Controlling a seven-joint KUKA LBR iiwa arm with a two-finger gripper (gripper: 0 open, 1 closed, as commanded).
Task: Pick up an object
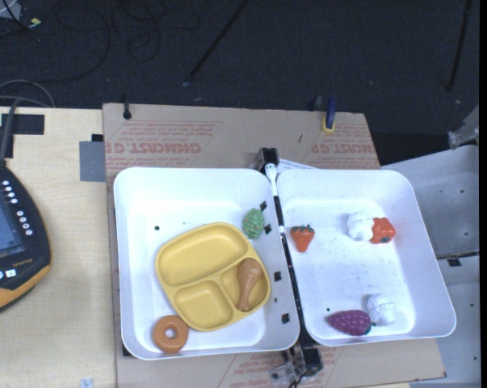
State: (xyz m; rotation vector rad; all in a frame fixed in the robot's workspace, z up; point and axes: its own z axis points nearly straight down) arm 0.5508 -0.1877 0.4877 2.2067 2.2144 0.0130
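Left bin (138, 217): one tray (186, 257), drumstick (249, 283), doughnut (170, 333); end effector state untellable.

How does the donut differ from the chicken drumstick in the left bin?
The donut is a round orange ring; the drumstick is a longer brown piece, knobbed at its top. The donut lies on the left bin's floor beside the yellow tray; the drumstick rests in the tray's right compartment. Both are toy foods, lying flat.
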